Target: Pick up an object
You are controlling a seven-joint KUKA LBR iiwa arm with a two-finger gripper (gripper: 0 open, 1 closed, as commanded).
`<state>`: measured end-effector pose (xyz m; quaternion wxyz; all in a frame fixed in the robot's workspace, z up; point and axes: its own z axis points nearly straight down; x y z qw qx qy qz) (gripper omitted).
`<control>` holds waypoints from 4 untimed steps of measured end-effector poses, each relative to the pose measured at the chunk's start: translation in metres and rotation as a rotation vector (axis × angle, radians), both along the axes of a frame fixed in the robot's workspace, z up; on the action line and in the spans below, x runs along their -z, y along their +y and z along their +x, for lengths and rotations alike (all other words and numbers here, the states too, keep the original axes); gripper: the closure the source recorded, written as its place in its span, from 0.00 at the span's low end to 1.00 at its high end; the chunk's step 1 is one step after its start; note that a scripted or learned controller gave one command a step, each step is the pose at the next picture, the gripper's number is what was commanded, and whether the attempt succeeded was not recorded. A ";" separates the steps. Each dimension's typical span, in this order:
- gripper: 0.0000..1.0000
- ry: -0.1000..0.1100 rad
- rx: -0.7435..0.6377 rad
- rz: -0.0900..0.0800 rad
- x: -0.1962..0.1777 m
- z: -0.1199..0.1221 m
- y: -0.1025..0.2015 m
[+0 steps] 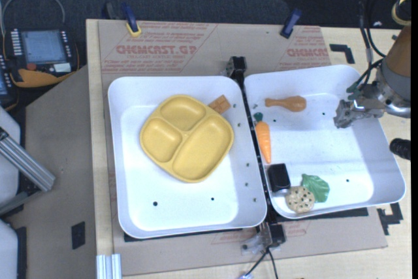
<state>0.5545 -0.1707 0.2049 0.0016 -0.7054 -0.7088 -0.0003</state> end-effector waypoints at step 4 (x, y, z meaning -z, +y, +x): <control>1.00 -0.002 -0.001 -0.001 -0.028 -0.019 0.217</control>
